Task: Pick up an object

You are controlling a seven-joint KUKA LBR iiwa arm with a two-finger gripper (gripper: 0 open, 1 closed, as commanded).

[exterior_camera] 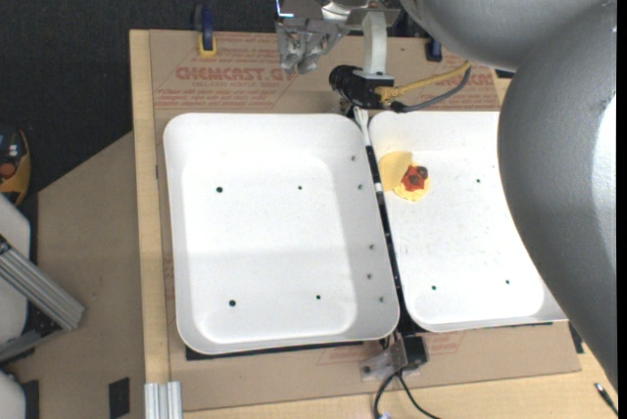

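My bench | two white bins (265,231) side by side — touching at the middle | brown board (157,94) underneath, red lettering | blue clamp (206,27) at its far edge — upright

Brown bench board (147,211), dark floor (69,35)

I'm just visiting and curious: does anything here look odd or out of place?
Little stands out. A lone yellow object with a red piece on it lies in the right bin, near the divider. The end effector hangs beyond the bins' far edge, over the cardboard, not above that object.
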